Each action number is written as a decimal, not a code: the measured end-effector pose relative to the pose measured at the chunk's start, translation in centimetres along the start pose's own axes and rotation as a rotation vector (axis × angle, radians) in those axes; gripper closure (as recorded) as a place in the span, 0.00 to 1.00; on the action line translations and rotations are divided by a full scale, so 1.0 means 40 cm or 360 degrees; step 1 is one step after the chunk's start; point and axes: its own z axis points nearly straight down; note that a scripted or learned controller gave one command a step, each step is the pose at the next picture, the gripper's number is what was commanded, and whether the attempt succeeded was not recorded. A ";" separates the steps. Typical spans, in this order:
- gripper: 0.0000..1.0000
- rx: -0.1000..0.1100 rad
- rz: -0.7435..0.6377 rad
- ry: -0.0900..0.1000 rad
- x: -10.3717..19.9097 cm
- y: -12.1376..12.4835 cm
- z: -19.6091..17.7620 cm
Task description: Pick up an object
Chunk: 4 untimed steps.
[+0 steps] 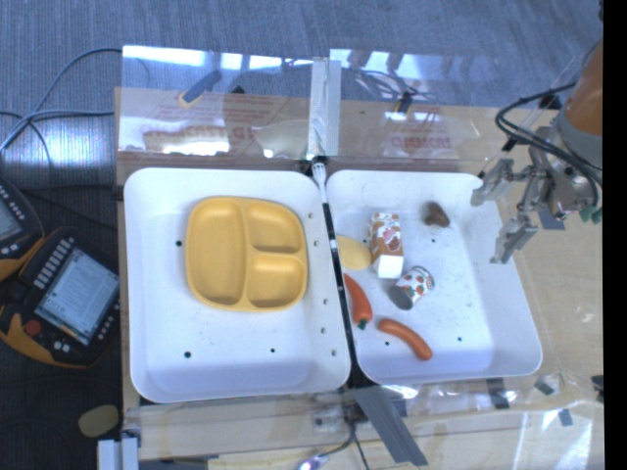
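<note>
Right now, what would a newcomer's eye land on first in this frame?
The yellow divided tray stands out most, alone in the left bin. Next comes the cluster in the right bin: a small carton, a patterned cup on its side, an orange sausage, a red-orange pepper and a brown lump. The gripper hangs open over that bin's right rim, holding nothing.
</note>
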 end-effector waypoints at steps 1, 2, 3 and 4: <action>0.00 -0.0002 -0.0061 0.0005 0.207 0.005 0.336; 0.00 -0.0002 0.0599 -0.0008 0.185 0.156 0.459; 1.00 0.0004 0.0596 -0.0018 0.179 0.155 0.433; 1.00 0.0001 0.1002 0.0004 0.229 0.258 0.224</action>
